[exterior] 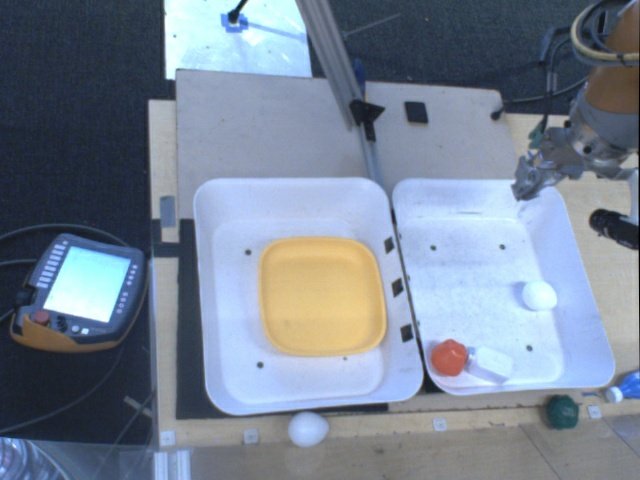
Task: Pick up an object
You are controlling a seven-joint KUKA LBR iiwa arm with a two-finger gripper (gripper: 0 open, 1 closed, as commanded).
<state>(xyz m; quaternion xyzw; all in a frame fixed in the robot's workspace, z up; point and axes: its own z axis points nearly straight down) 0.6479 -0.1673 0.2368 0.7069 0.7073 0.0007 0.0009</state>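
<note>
In the right bin (470, 218) lie a white ball (538, 295) near the right wall, and at the front an orange-red object (450, 357) beside a small white block (490, 364). The left bin (225, 218) holds a yellow square plate (323, 295). My gripper (527, 183) hangs over the right bin's far right corner, well above and behind the white ball. Nothing shows between its fingertips.
A white egg-shaped object (308, 429) and a dark green ball (562, 411) lie on the bench in front of the bins. A teach pendant (78, 291) sits at the left. A slanted metal pole (335, 43) crosses the back, with a small black square (416, 112) nearby.
</note>
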